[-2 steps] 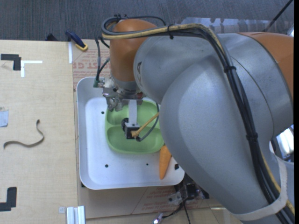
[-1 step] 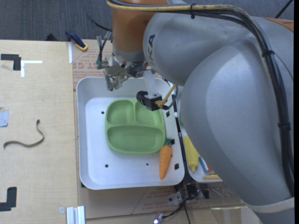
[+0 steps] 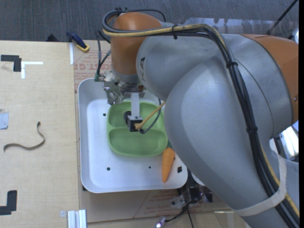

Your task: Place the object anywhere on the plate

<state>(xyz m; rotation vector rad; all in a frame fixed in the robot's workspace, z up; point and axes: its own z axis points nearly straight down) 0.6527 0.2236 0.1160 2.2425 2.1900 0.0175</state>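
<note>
Carrot (image 3: 167, 164) in bin (image 3: 95, 165) beside green plate (image 3: 137, 146), long axis near-far, tip pointing near; gripper (image 3: 115, 95) state: cannot tell.

a robotics lab: taped plywood bench (image 3: 42, 175), loose cables (image 3: 186, 212), grey carpet (image 3: 47, 8).

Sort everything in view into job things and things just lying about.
Job: green plate, orange carrot beside it in the white bin, gripper over the plate.
Lying about: brown curled strip on the bench, blue-and-yellow tool at its far edge.
</note>
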